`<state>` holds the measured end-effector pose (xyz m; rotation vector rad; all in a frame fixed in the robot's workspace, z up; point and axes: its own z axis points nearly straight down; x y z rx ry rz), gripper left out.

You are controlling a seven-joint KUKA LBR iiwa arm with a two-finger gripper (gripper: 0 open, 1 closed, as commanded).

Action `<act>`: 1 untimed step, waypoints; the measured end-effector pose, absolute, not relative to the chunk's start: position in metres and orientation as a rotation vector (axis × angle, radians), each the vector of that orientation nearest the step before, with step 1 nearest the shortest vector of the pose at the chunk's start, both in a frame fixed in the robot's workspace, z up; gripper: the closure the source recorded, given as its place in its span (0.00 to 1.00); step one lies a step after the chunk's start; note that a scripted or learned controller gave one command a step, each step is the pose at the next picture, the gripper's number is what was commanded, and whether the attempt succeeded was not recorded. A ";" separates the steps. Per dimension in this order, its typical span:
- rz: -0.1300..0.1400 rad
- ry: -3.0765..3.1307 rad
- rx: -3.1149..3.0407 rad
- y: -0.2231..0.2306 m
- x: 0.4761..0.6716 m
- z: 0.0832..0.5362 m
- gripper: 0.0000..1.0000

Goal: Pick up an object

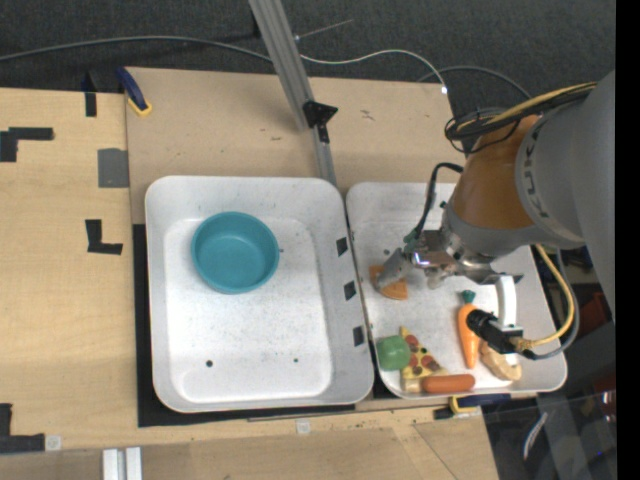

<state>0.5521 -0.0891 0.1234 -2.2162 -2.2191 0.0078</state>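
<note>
My gripper [415, 268] hangs low over the middle of the right bin [385, 203], open, with one finger [392, 267] pointing down to the left. A small orange piece [395, 290] lies just below that finger, touching or nearly touching it, and nothing sits between the fingers. Further toys lie along the bin's front: a carrot [468, 336], a green round toy [393, 352], a red sausage [448, 383], a speckled yellow wedge [415, 360] and a beige piece [501, 364].
A teal bowl [235, 252] sits in the back of the left bin [250, 368]. A slanted metal pole [290, 58] runs down to the divide between the bins. The arm's body and cables cover the right bin's right side.
</note>
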 end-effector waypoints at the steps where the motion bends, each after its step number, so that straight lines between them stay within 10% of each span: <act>1: 0.003 -2.222 -2.215 -0.088 0.553 0.136 1.00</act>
